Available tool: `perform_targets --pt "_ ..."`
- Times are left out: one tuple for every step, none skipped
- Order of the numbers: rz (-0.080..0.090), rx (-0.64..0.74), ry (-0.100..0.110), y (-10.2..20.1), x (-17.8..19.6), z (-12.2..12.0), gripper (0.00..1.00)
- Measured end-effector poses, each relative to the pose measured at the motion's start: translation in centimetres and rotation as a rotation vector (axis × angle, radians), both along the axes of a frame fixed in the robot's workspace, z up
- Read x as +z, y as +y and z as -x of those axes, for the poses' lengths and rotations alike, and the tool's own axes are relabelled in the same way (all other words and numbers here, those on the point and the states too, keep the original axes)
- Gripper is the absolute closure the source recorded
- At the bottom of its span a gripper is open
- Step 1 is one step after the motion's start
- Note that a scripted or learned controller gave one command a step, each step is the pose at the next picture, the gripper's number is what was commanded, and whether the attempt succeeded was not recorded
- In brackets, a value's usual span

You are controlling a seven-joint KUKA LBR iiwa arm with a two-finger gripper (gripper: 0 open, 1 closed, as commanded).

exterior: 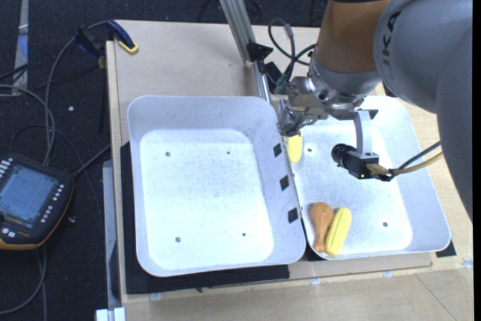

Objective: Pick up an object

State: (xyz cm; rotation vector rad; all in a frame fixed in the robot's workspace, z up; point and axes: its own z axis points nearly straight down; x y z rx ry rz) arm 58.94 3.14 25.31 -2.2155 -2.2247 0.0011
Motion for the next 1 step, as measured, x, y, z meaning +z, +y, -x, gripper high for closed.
perform_targets --pt "0.0 0.0 0.0 4.82 -2.05 -0.49 1.0"
